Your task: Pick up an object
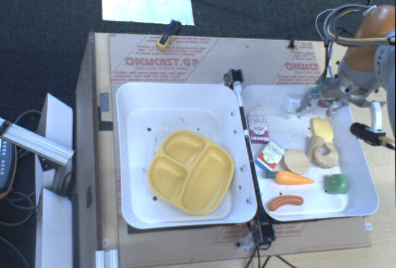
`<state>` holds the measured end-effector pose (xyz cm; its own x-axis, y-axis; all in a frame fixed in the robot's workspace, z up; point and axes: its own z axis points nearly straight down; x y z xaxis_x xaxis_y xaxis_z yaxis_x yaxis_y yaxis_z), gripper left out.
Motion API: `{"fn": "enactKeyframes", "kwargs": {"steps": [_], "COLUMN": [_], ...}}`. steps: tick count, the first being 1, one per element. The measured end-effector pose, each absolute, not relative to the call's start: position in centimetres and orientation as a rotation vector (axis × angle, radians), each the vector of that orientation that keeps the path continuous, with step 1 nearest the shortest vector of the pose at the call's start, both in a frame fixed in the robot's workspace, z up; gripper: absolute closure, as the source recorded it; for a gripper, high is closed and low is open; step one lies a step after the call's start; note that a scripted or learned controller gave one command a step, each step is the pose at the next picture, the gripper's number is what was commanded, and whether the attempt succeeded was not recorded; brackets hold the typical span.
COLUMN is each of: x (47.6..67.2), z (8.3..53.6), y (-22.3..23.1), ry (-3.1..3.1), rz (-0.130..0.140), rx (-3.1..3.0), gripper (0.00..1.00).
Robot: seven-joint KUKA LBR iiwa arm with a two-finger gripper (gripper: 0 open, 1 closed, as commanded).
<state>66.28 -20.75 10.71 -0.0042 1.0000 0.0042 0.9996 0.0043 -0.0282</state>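
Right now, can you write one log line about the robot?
arm: above right bin's far end | gripper: nothing seen held | nearest: pale yellow block | yellow divided plate: left bin

Robotics lab: paper-covered bench (185,53), two white bins (133,137), loose cables (18,198).

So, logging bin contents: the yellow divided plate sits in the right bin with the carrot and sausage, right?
Not quite. The camera view shows the yellow divided plate alone in the left bin; the carrot and sausage lie in the right bin.
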Motion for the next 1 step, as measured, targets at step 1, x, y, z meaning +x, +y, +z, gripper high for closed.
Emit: {"fn": "enactKeyframes", "kwargs": {"steps": [1], "x": [62.63], "z": [8.43], "y": [-20.67], "ry": [-2.225], "rz": [0.000], "rx": [-2.220], "gripper": [0.00]}}
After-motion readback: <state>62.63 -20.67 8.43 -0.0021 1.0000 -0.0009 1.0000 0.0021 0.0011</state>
